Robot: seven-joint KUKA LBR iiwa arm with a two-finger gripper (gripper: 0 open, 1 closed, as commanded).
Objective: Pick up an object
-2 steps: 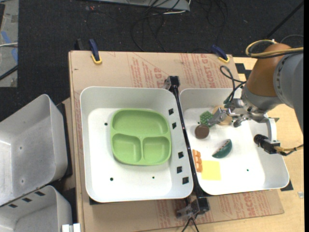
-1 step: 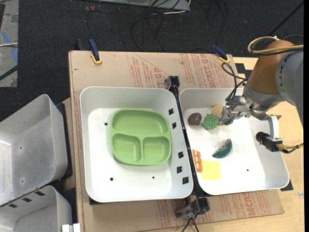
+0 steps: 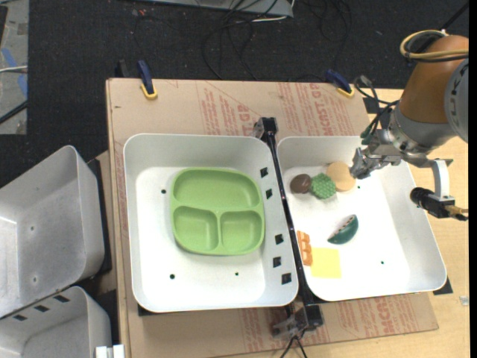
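Note:
In the right bin (image 3: 402,274) lie a brown round piece (image 3: 300,183), a green knobbly ball (image 3: 323,187), a tan round piece (image 3: 340,175), a watermelon-slice toy (image 3: 343,230), a yellow square block (image 3: 326,262) and a small orange piece (image 3: 304,239). My gripper (image 3: 361,164) hangs over the bin's back part, just right of the tan piece and close to it. From here I cannot make out how its tips stand, and nothing shows between them.
The left bin (image 3: 149,274) holds a green divided plate (image 3: 218,211). A black divider (image 3: 283,215) runs between the bins. Empty white tubs (image 3: 45,222) stand off the bench at the left. Clamps (image 3: 147,83) grip the board's far edge.

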